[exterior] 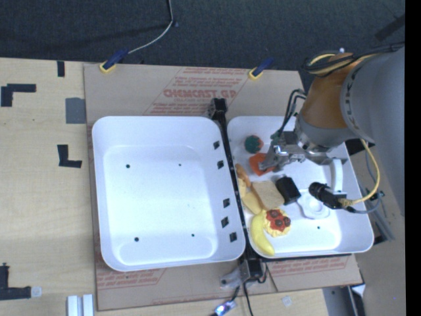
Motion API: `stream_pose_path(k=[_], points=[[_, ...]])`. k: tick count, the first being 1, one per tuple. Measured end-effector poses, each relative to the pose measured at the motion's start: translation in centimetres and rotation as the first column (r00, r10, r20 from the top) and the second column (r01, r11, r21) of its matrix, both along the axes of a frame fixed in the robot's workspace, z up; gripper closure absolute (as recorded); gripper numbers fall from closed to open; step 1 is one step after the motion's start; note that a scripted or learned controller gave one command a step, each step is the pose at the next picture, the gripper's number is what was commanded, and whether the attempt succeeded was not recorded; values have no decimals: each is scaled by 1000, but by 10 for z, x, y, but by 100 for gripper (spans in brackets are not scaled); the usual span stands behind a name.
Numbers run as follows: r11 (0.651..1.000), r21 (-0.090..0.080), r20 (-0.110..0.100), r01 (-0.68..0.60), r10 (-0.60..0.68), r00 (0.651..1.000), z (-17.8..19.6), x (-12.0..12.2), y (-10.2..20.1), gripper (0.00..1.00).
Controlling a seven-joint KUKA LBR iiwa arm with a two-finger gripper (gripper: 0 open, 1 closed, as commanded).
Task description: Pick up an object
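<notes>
orange object [258, 161] sits in the right bin [329, 239], up near its far left part, right under the gripper [268, 164] and touching it as far as the view tells; whether the pincer is open, closed or gripping, cannot tell from this angle. just beyond it, a small round dark green piece [252, 142]. nearer the camera, a flat tan slab [266, 193], a boxy black block [287, 189], a curved yellow banana [259, 237] with a yellow-and-red lump [277, 222] beside it. grey arm [342, 110], orange band above the wrist, comes in from the right. left bin [105, 196], smooth white plastic, sits alongside on brown printed cardboard [191, 92]; dark cloth [85, 12] at the back.
</notes>
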State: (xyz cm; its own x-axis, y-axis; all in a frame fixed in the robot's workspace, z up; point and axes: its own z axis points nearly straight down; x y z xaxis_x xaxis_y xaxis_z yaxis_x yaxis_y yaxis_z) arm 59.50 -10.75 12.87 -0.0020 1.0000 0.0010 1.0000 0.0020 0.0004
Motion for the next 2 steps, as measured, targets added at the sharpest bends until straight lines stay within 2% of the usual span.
stream_pose_path(k=[1,2], points=[[1000,0,5,-4,4,1000,59,24,45,100],[1000,1,1,-5,5,1000,55,72,98,100]])
